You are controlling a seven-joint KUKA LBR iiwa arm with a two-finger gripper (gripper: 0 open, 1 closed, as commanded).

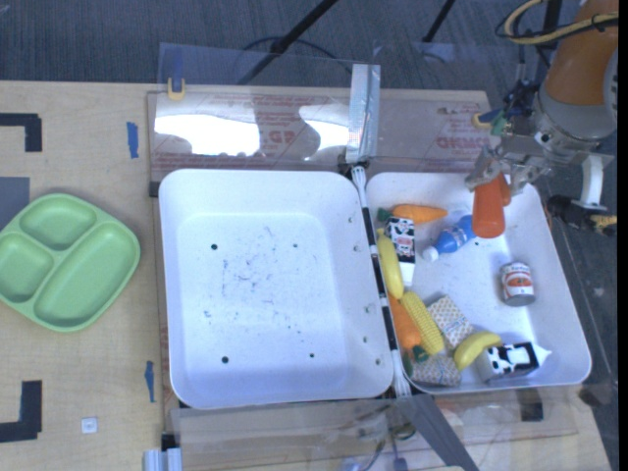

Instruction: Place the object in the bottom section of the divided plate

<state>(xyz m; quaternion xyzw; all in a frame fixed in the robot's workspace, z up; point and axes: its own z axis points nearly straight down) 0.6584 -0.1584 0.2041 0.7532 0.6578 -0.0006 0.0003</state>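
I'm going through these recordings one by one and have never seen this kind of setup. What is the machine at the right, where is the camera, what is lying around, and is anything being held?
The single camera sits above the bench, looking down at a slant. The grey and orange machine at the upper right is a robot arm; its pincer hangs over the right bin. An orange bottle-like object hangs upright right below the pincer, apparently gripped at its top, though the contact is too small to confirm. The right bin holds toy items: a carrot, a blue bottle, a small can, corn and two bananas. The left bin sits beside it. A green divided plate lies on the bench at far left, the object's destination.
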